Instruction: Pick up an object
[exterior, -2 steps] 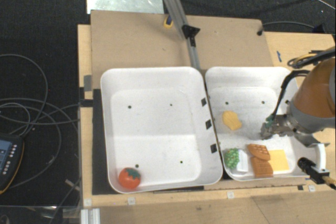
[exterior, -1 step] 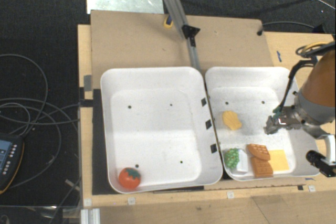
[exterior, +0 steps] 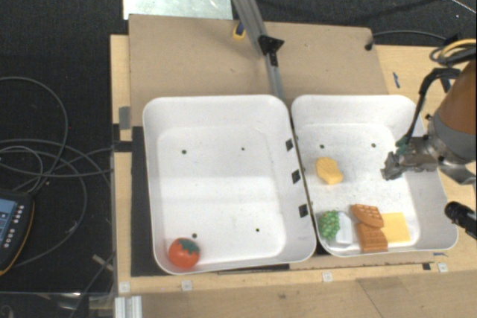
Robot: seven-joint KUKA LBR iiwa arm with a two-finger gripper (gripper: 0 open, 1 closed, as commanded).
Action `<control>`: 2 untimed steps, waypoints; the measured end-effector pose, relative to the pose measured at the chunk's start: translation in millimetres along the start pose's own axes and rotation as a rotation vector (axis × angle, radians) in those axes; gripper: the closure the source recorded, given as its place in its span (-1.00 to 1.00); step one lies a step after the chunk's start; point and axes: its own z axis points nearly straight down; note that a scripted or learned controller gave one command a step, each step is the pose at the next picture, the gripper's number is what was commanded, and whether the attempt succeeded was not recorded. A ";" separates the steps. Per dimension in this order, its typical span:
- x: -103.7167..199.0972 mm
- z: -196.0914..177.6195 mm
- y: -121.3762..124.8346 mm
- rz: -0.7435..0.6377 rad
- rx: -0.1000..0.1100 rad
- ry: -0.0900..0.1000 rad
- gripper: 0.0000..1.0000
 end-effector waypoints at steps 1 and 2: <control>-0.3 -64.2 4.5 0.000 -0.003 -0.001 1.00; 58.3 -55.1 22.9 -0.005 0.004 0.003 1.00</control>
